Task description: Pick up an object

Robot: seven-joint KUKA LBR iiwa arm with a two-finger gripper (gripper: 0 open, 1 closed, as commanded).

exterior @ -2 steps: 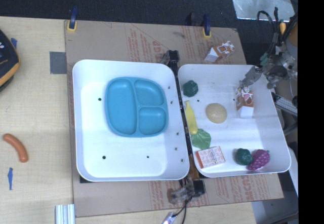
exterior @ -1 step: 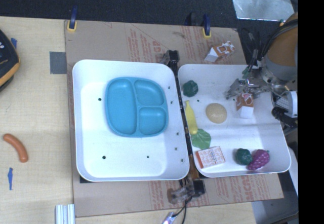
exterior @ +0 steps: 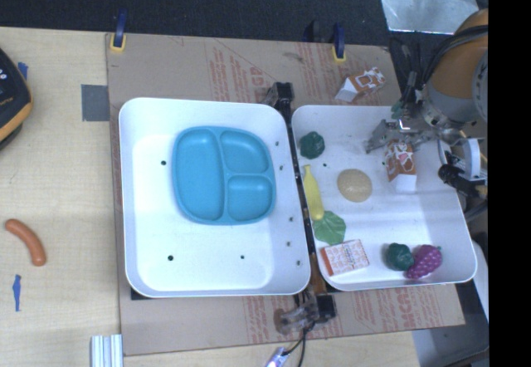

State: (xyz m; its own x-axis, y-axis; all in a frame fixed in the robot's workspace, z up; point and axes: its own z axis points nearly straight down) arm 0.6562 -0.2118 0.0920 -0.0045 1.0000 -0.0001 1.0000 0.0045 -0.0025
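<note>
My gripper [exterior: 401, 141] hangs over the upper right part of the right bin [exterior: 440, 216], with its fingers spread open. A small red and white carton [exterior: 402, 166] stands right below it, at the fingertips; no grip on it shows. The same bin also holds a beige round item [exterior: 355, 185], a dark green piece [exterior: 312, 144], a yellow banana-like item [exterior: 313, 193], a green leaf [exterior: 330, 227], a red and white packet [exterior: 344, 257], another dark green piece [exterior: 399, 256] and a purple grape bunch [exterior: 425, 260].
The left bin [exterior: 149, 266] bears a blue divided plate [exterior: 224, 174]. A second small carton [exterior: 361, 85] lies on the cardboard behind the right bin. A sausage [exterior: 26, 241] rests on the table at far left, and a black and yellow device [exterior: 10, 100] sits at the left edge.
</note>
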